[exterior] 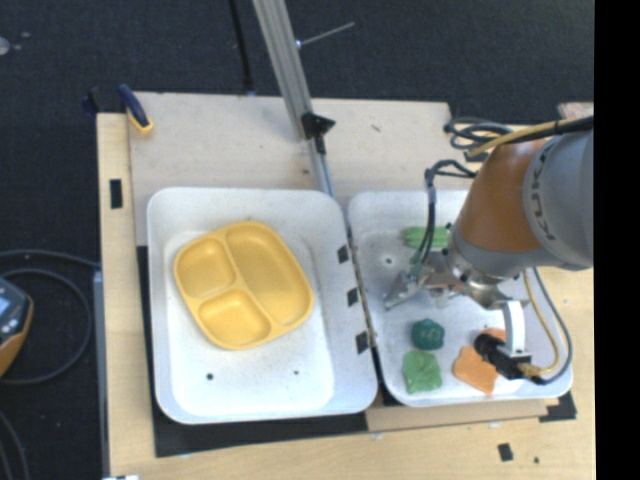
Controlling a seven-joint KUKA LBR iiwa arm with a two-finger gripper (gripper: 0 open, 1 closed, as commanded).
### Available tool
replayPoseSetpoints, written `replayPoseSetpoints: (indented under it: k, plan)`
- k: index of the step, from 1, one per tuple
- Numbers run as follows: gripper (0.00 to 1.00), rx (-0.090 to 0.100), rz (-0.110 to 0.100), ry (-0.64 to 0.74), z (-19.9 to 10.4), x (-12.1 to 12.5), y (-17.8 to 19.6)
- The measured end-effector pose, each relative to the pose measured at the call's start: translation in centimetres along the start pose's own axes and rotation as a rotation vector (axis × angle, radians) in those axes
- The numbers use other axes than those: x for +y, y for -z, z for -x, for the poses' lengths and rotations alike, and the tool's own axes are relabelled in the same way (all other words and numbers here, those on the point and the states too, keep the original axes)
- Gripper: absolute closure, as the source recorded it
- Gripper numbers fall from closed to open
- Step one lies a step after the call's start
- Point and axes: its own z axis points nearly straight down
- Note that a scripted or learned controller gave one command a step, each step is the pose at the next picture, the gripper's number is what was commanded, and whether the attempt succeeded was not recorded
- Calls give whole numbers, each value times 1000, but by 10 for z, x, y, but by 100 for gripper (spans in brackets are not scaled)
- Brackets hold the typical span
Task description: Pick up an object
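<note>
The right bin (372,230) holds several small objects. A dark green round lump (428,334) lies near its middle. In front of it sits a light green block (421,370), and an orange block (474,368) lies to that block's right. A light green piece (424,236) at the back of the bin is partly hidden by the arm. My gripper (405,290) hangs low over the bin's middle left. It is just above and left of the dark green lump and apart from it. Nothing shows in its grasp.
In the left bin (180,388) lies a yellow divided plate (242,283). A metal pole (285,63) slants up from between the bins at the back. The arm's wrist and cables (505,223) cover the right bin's right half.
</note>
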Motion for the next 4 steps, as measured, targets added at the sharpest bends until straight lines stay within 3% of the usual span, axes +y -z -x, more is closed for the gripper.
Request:
replayPoseSetpoints:
  k: [1, 2, 3, 4]
  plan:
    - [100, -1, 7, -6, 2, 2, 14]
    - [100, -2, 12, 2, 7, 4, 78]
    - [100, -2, 9, 3, 9, 5, 115]
    - [100, 0, 6, 7, -39, 24, 105]
